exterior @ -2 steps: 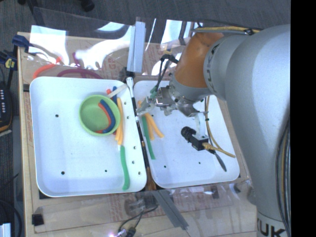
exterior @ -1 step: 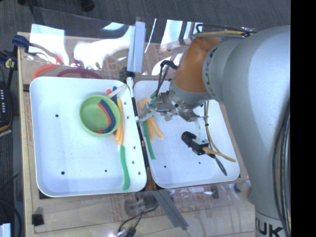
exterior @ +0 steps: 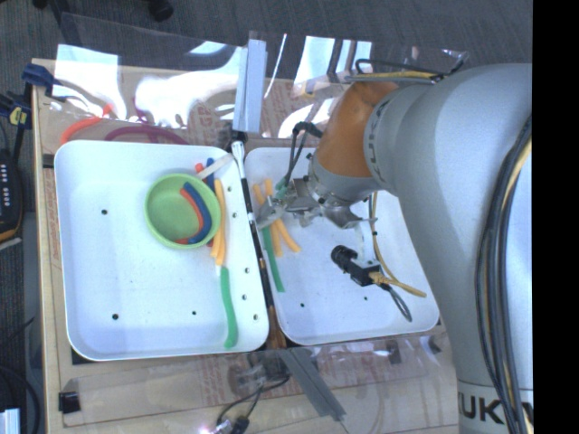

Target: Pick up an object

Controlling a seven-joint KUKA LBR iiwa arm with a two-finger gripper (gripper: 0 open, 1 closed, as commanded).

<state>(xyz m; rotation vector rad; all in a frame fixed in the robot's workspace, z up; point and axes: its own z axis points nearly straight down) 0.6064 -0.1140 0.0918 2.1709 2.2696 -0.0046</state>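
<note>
My gripper (exterior: 271,210) hangs low over the left part of the right bin (exterior: 398,319), just above several orange sticks (exterior: 286,235) and a green stick (exterior: 274,274) lying on the bin floor. The grey arm with its orange band (exterior: 348,138) covers the bin's upper right. In the left bin (exterior: 109,269) a green bowl (exterior: 176,208) holds red and blue curved pieces. Beside the bowl lie an orange stick (exterior: 218,242) and a long green stick (exterior: 229,310), near that bin's right wall.
A divider ridge (exterior: 256,251) runs between the two bins. Black cable fittings and a yellow cable (exterior: 366,274) hang over the right bin's middle. A red hoop (exterior: 136,134) and reflective sheeting sit behind the left bin. Bare floor fills the left bin's left half.
</note>
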